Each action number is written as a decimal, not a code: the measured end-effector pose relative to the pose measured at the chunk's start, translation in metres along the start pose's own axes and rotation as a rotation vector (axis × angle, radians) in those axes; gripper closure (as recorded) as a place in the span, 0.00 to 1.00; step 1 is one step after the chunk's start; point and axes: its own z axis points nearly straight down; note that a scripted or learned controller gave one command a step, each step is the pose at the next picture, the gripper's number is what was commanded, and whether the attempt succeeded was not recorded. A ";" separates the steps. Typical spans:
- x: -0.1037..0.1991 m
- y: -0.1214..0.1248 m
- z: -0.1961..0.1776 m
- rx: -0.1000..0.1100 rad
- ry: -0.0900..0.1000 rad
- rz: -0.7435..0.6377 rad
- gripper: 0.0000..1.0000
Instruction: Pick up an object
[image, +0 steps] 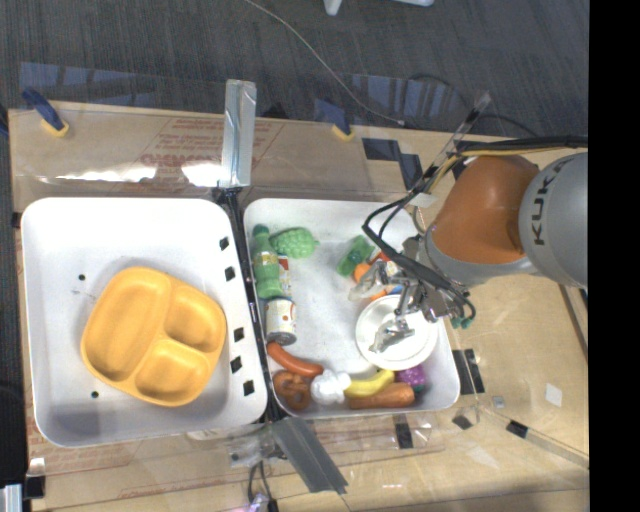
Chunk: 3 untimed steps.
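Observation:
My gripper (398, 325) hangs low over a small white plate (385, 345) at the right side of the right bin (322, 215). The grey arm with its orange band (480, 215) reaches in from the right above it. Nothing shows as held. To the left of the gripper lie a green bottle (265, 262) and a small can (282, 320). Just behind the gripper are a green and orange toy vegetable (358, 258) and a small orange piece (375, 278). A bumpy green toy (293, 243) lies near the back wall.
Along the right bin's front wall lie a red sausage (292, 358), a brown piece (290, 390), a white piece (330, 385), a banana (370, 381), a hot dog (382, 397) and purple grapes (412, 378). The left bin (60, 230) holds a yellow divided plate (150, 335).

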 end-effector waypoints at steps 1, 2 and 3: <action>-0.065 -0.008 0.027 0.000 -0.004 -0.032 0.00; -0.052 0.009 0.028 -0.001 -0.001 0.174 0.00; -0.054 0.010 0.016 0.000 -0.005 0.168 1.00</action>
